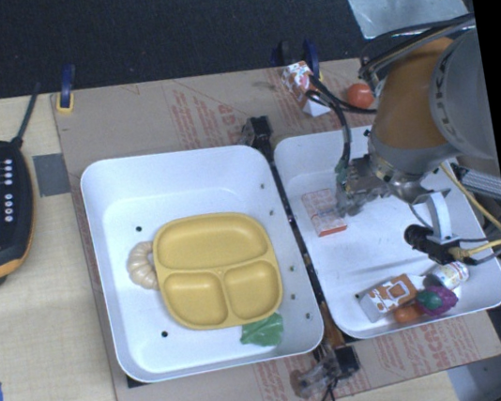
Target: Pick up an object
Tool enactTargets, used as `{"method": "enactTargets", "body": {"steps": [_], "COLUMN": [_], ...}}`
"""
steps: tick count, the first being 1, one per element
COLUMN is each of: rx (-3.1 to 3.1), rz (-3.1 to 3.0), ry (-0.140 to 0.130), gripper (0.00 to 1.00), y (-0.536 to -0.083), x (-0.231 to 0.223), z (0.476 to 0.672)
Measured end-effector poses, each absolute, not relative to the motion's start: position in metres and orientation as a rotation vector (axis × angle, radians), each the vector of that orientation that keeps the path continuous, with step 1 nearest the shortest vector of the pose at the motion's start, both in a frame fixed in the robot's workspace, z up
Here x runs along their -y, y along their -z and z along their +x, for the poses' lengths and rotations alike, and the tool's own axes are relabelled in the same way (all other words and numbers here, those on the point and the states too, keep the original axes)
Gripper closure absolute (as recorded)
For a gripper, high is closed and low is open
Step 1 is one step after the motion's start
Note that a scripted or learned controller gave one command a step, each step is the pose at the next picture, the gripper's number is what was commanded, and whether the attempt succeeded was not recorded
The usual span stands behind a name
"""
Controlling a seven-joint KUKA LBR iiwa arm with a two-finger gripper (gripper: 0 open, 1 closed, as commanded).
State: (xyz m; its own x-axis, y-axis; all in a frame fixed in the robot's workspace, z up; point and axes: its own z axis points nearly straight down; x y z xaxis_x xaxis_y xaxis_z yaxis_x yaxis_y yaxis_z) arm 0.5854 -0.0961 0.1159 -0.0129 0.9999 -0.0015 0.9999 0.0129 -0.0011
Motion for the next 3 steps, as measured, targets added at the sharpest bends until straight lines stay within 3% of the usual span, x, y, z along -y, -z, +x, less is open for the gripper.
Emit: {"method": "enactTargets", "body": {"steps": [2, 3], "rx": [-2.239, -2.230], "rz": [2.201, 2.219], "ry": [0.009, 0.007], "gripper": [1.00, 1.00], "y": [-0.136, -0.091], "x": [0.098, 0.114], "z": [0.585, 0.524]}}
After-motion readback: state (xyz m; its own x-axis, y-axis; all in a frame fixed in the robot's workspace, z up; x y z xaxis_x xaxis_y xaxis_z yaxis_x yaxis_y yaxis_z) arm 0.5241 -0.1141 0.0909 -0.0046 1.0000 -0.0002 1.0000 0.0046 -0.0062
